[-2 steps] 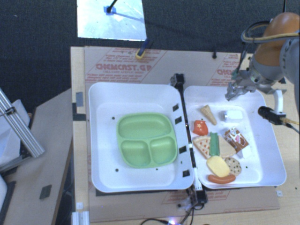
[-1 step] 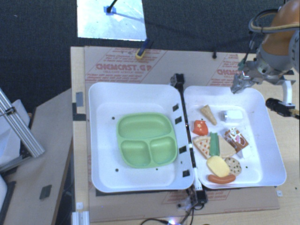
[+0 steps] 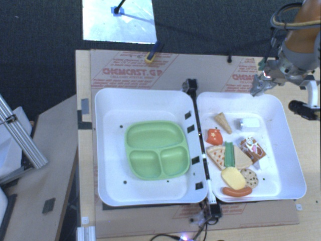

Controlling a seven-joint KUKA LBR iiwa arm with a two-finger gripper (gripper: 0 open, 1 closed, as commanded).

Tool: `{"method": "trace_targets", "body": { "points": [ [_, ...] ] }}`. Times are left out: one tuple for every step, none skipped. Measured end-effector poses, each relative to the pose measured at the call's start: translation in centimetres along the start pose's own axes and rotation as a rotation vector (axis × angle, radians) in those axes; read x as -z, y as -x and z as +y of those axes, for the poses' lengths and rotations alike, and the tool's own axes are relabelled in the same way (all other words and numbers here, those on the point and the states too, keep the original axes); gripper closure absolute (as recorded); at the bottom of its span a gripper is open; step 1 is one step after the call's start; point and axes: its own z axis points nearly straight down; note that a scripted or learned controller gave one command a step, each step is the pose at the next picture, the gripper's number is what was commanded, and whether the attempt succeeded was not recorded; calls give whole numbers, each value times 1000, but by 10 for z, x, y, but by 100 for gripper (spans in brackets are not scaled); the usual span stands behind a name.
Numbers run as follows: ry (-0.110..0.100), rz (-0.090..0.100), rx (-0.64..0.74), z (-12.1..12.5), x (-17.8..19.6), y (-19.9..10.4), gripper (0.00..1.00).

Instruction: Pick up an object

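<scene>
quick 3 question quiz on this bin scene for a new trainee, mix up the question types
1. True or false: the green divided plate lies in the same bin as the toy food.
2. Multiple choice: where is the gripper? A) over the green plate B) at the far edge of the right bin, above its rim C) down among the food
3. Fill in: the green strip lies just right of the ____ slice.

Key
1. False: the plate is alone in the left bin; the food is in the right bin.
2. B
3. pizza
</scene>
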Motion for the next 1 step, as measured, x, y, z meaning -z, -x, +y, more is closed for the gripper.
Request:
{"method": "trace_targets", "body": {
  "points": [
    [-7, 2, 1, -49, -3, -35, 100]
  ]
}}
